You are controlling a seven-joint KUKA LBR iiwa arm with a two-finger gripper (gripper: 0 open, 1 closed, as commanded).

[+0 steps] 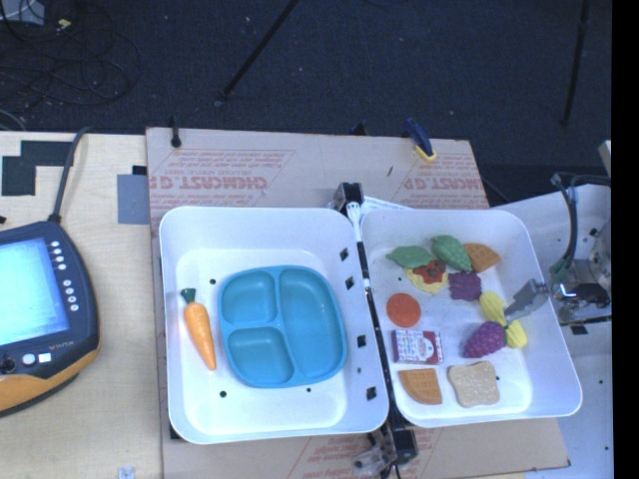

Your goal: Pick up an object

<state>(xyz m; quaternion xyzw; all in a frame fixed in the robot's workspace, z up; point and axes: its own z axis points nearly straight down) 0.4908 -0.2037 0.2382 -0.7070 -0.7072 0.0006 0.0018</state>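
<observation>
The gripper [521, 300], its opening impossible to tell, hangs just beside the yellow toy corn [496, 310] and purple grapes [484, 340], seemingly lining up a grab.

Even overhead light leaves the two white bins [262, 230] bright and nearly shadowless while the floor [300, 48] behind falls dark blue-black, and the whole view is soft and grainy (small toys blur at their edges), with mild glare on the tablet screen [25, 292].

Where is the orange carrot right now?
The orange toy carrot with a green top lies in the left white bin, along its left side, just beside the blue divided plastic plate.
</observation>
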